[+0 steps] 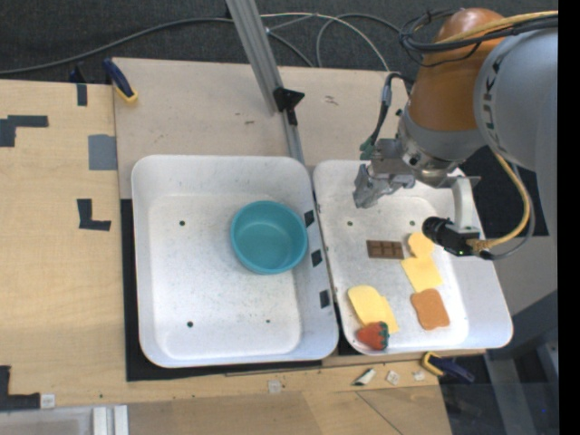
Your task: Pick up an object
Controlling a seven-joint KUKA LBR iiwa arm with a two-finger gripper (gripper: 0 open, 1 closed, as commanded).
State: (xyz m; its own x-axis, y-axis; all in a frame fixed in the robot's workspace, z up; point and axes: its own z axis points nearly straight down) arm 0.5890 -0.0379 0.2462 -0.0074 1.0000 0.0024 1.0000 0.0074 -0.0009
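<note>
Wooden bench [54, 243] under dark floor with loose cables [299, 34], blue tape marks along its left side. Carries two white bins side by side: left bin [172, 324] holding a teal bowl [268, 236], right bin [480, 324] holding a brown chocolate bar [385, 249], yellow pieces [370, 304], an orange piece [430, 309] and a strawberry [372, 336]. Above the right bin's far end hangs the gripper [365, 191]; cannot tell its opening; nothing visibly gripped.

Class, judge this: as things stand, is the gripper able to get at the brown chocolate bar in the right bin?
Probably yes. The gripper hangs over the right bin, and the chocolate bar lies flat on bare floor just below it in the picture, nothing on top of it.
</note>
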